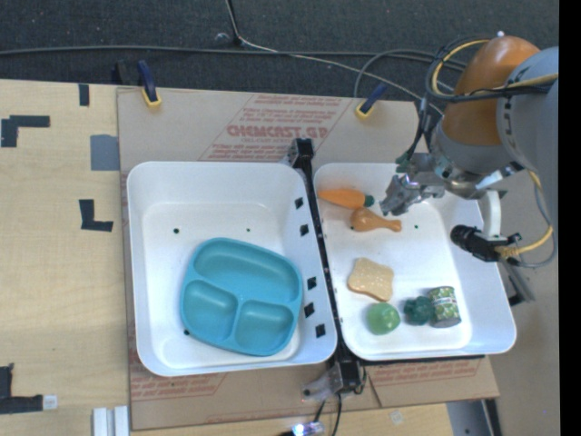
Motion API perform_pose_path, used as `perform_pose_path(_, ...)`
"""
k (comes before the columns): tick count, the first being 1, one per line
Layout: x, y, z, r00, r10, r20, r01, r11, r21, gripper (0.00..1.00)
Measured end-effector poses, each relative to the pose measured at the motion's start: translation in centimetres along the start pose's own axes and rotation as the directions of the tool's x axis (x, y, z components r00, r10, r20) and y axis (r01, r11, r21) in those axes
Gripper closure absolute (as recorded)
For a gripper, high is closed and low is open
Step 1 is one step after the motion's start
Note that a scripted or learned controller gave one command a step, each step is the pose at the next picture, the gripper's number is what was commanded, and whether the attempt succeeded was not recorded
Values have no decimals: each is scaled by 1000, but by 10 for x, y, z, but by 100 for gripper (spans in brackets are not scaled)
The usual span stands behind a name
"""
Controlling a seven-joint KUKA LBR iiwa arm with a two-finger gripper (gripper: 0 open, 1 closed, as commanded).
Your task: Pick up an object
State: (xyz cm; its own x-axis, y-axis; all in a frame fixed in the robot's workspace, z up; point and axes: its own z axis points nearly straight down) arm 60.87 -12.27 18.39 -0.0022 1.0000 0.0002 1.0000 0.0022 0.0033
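Hovering over the right bin (pixel 472 339), the gripper (pixel 399 198) sits just beside the drumstick (pixel 374 222) — that brown piece lies a little down and to the camera view's left of it, long axis running left to right, thin end nearest the tool. The orange carrot (pixel 343 198) lies parallel just above it. Whether the fingers are open or closed cannot be told. Judging by nearness, the drumstick is the likely target.
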Motion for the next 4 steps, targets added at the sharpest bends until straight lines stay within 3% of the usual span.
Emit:
perform_pose_path(1, 7, 1, -44, 1000, 0, 0, 0, 1000, 0, 100)
perform_pose_path(4, 168, -23, -26, 1000, -3, 0, 3, 1000, 6, 100)
